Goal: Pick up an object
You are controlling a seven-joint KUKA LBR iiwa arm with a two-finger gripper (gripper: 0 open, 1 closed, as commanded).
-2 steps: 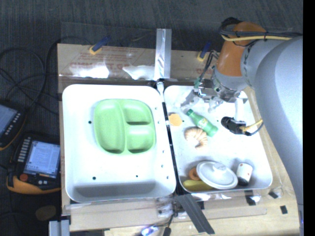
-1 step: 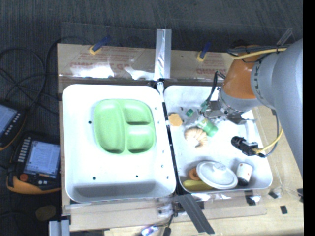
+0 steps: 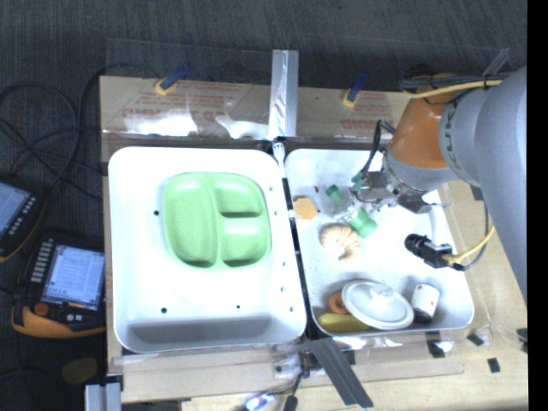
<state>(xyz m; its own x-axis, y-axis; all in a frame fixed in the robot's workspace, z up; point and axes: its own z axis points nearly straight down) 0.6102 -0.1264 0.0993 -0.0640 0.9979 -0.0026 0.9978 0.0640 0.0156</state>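
The bench bears two white bins side by side, left bin and right bin.

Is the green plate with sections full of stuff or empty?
Empty. The green divided plastic plate in the left white bin shows bare green in all its compartments; the small objects lie in the right white bin.

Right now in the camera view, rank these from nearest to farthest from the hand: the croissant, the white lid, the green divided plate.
1. Croissant: just below and left of the hand, in the right bin.
2. White lid: at the right bin's near edge, further down.
3. Green divided plate: in the left bin, across the divider, clearly the farthest.
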